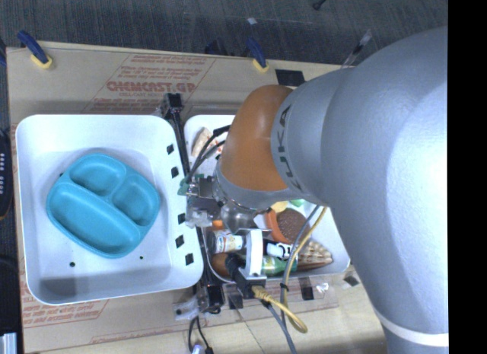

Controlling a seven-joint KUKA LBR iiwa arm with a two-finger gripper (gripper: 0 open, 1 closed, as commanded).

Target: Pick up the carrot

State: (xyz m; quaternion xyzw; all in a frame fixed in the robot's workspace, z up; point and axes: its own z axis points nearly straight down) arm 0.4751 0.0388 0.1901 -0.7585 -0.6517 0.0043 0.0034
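Tool (204, 209) low in right bin (199, 128); carrot (221, 243) lies just below-right of it; can't tell tool's grip state.

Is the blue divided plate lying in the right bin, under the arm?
No, the blue divided plate lies in the left bin, apart from the arm over the right bin.

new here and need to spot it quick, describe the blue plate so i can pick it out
Find the left white bin of the two on the bench. The blue plate lies in its middle: a rounded turquoise dish split into three compartments, and the one brightly coloured thing in that bin.
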